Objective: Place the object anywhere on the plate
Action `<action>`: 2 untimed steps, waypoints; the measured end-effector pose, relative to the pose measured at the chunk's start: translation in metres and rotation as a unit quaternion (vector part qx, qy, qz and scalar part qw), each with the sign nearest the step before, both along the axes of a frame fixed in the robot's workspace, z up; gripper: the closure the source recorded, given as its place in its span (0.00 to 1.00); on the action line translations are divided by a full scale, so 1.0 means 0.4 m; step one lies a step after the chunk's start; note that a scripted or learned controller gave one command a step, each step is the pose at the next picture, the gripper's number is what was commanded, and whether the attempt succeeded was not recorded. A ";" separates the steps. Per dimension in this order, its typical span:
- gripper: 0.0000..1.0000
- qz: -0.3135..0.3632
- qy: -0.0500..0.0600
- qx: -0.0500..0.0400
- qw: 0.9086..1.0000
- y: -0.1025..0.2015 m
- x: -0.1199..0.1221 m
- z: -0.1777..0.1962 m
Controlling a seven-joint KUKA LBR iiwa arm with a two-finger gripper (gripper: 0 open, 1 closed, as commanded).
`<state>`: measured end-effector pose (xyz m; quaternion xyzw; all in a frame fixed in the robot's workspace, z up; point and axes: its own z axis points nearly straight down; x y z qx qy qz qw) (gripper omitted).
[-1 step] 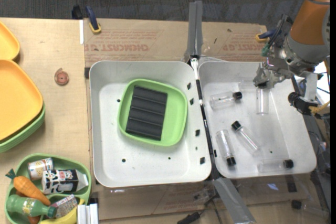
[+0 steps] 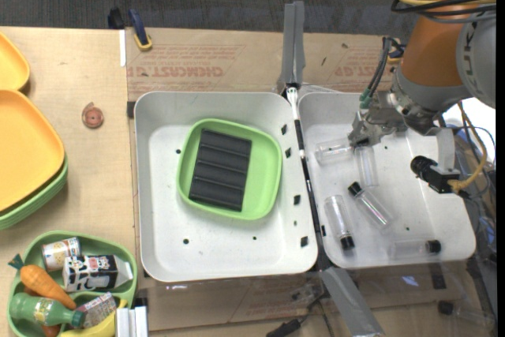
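Note:
A green square plate (image 2: 267, 170) sits in the left white bin (image 2: 162, 201). A black ridged rectangular object (image 2: 221, 170) lies flat on the plate's middle. My gripper (image 2: 360, 132) hangs over the upper part of the right white bin (image 2: 430, 221), well to the right of the plate and apart from the black object. Its tip is close to a clear vial (image 2: 331, 147) lying on the bin floor. Nothing shows in the gripper's grasp.
Several clear vials with black caps lie in the right bin, among them one (image 2: 339, 221) and another (image 2: 371, 205). Yellow plates (image 2: 24, 150) are stacked at the far left. A green bowl (image 2: 67, 284) of toy food sits at the bottom left.

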<state>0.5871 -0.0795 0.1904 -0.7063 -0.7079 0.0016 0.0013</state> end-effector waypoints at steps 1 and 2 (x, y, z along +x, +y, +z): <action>1.00 0.026 0.000 0.000 1.000 0.204 0.002 0.000; 0.00 0.026 0.000 0.000 1.000 0.204 0.002 0.000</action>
